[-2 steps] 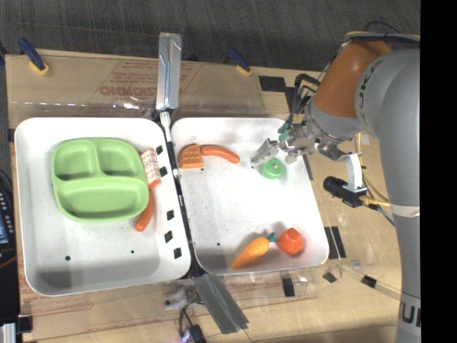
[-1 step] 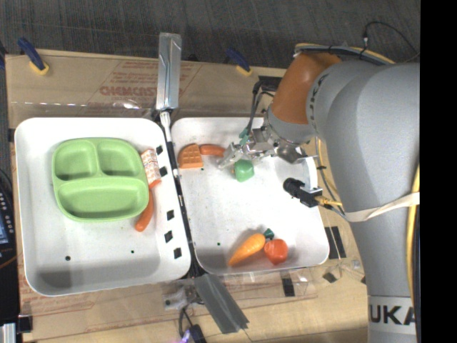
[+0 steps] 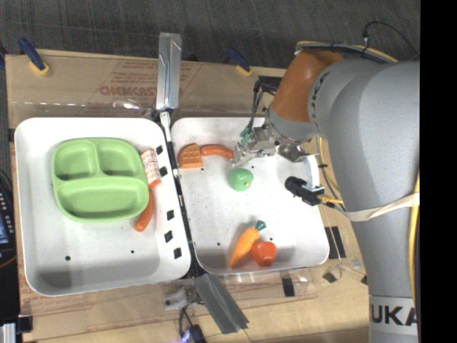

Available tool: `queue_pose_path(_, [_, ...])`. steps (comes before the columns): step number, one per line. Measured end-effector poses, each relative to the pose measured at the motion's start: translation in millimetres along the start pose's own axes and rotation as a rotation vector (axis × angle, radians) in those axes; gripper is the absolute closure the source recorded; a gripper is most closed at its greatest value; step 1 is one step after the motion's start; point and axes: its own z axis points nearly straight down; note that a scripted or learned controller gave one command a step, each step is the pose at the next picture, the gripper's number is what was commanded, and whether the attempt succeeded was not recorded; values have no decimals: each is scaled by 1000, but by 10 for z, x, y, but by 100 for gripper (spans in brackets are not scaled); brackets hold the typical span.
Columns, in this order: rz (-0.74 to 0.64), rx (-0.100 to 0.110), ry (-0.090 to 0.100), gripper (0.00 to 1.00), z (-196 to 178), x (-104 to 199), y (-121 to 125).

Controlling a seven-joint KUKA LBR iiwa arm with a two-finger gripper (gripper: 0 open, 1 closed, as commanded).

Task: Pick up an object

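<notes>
In the right bin lie several toy foods. A green apple sits near the middle. An orange toast slice and a sausage rest at the back left. A carrot and a small red fruit lie by the front wall. My gripper hangs low over the back of this bin, just above and behind the apple and right of the sausage. Nothing is seen lifted off the bin floor.
The left bin holds a green divided plate, a small striped packet and an orange stick-shaped toy. A black fitting on the arm juts over the right bin. The grey arm covers the bin's right side.
</notes>
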Motion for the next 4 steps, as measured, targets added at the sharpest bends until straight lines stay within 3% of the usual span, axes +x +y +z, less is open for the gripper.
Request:
queue_pose_path(1, [0,0,0,0,1,0,-1])
queue_pose_path(2, [-83,-5,-1,0,69,121,-562])
queue_pose_path(3, [-89,-1,0,100,-6,116,-555])
queue_pose_path(4, [-175,-5,-2,100,-982,1001,-155])
